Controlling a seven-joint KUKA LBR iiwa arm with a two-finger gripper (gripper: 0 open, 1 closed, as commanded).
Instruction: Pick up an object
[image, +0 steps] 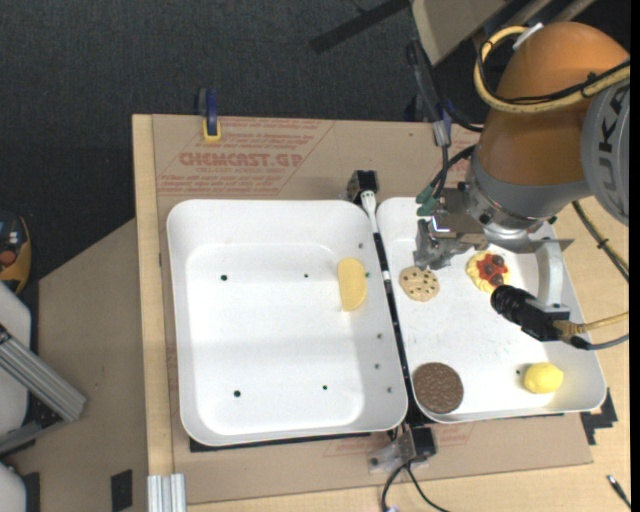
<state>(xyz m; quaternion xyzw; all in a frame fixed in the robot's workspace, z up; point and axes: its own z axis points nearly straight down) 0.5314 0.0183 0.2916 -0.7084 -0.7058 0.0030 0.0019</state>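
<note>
Near the inner wall of the right bin (472, 335) lies a pale chocolate-chip cookie (419, 283), flat on the floor. Just above it hangs the gripper (432, 254); nothing shows in its grasp, and whether it is open or closed cannot be told. Beside it sits a small pizza-like piece (488, 270), with a dark round cookie (438, 387) and a yellow lemon (542, 378) along the near rim. Across the divide, a yellow oblong piece (351, 284) rests in the left bin (265, 335).

The arm (545, 110) hides the right bin (470, 330) far wall and partly covers the red-and-yellow item (489, 270); the arm itself is cut off at the right edge.
</note>
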